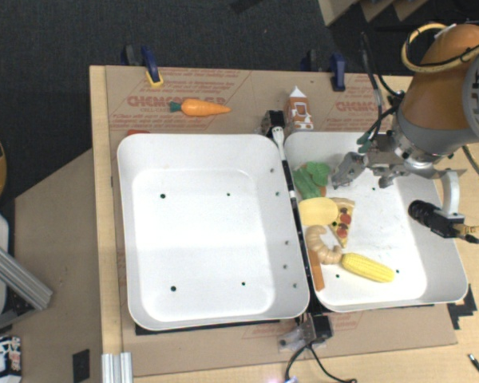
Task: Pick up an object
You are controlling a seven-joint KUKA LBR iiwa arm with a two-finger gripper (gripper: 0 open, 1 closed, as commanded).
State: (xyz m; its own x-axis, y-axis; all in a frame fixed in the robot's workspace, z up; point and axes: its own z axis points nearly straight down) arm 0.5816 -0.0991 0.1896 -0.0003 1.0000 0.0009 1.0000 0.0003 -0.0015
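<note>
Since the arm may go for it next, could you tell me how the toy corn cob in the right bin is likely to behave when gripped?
The corn cob looks rounded and tapered, so it may roll or twist if pinched off-centre. Its glossy plastic look suggests it is light, stiff, perhaps slippery. It lies near the croissant-like piece, which could get nudged.

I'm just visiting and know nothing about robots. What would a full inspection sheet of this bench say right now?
Surface: cardboard-covered bench bearing a left bin and a right bin, side by side.
Job's things: green toy, yellow piece, pizza slice, corn cob and a tan toy, all in the right bin near its left wall.
Clutter: toy carrot and small carton on the cardboard behind the bins.
Grippers: gripper above the right bin's far end, nothing visibly held.
Cables: black cable at the front edge; yellow hose looped on the arm.
Surroundings: dark floor; two blue clamps on the far edge.
</note>
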